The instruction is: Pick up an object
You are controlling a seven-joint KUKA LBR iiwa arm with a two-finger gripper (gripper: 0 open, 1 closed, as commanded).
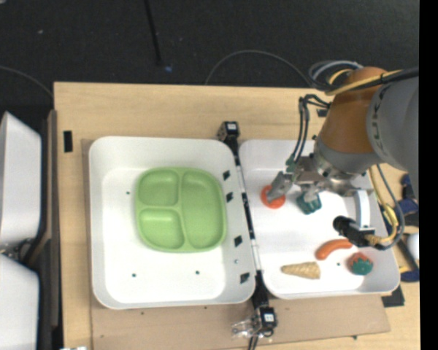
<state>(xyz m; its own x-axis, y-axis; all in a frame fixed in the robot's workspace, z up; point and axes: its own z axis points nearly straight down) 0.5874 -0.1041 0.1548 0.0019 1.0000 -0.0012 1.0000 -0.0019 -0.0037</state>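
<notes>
Gripper (295, 189): low over the far left part of the right bin (277, 155); fingers spread wide, nothing between them; left finger (280, 187) touching or just over the red piece (271, 199), right finger (307, 195) at the teal piece (310, 205); contact with either cannot be told.
Arm (358, 122): grey with orange band, entering from the right, bent down over the right bin's far side; cables looped at its far side.
Red piece: small, round, at the left of the right bin, just beside the divider between the bins.
Teal piece: small, just right of the red piece, under the right finger.
Sausage (333, 249): orange-red, curved, lying in the near right part of the right bin; free of the gripper.
Cone (301, 270): tan, lying flat, tip pointing left, near the bin's near rim; left of and nearer than the sausage.
Green-red item (360, 265): small, teal-green with red top, near right corner, just right of the sausage; kind cannot be told.
Black part (348, 227): dark fitting beside a white bracket, just beyond the sausage; whether it belongs to the arm cannot be told.
Left bin (109, 268): white, shallow, touching the right bin.
Plate (181, 208): pale green, three compartments, lying flat in the middle of the left bin.
Bench (131, 108): light wood, bearing both bins.
</notes>
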